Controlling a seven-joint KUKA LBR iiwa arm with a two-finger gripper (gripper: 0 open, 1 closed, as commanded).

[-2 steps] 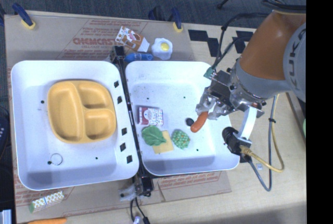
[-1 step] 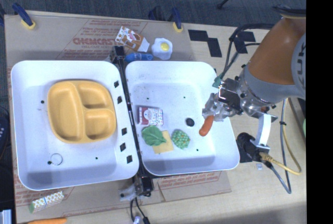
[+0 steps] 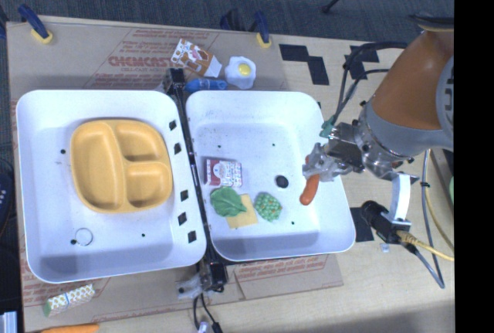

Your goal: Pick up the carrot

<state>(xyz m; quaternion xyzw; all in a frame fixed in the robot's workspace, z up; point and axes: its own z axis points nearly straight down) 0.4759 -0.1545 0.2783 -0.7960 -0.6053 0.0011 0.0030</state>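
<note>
The small orange carrot (image 3: 309, 190) hangs upright at the right side of the right bin (image 3: 255, 111), near its right wall. My gripper (image 3: 317, 171) comes in from the right and is shut on the carrot's top end. The carrot's lower tip points down toward the bin floor. I cannot tell whether that tip touches the floor.
Also in the right bin are a red-and-white packet (image 3: 222, 171), a green leaf (image 3: 227, 201) on a yellow slice (image 3: 244, 217), a green pea cluster (image 3: 267, 206) and a small dark disc (image 3: 282, 182). A yellow divided plate (image 3: 122, 164) fills the left bin (image 3: 38, 192). A toy egg (image 3: 241, 71) and a snack box (image 3: 191, 57) lie behind the bins.
</note>
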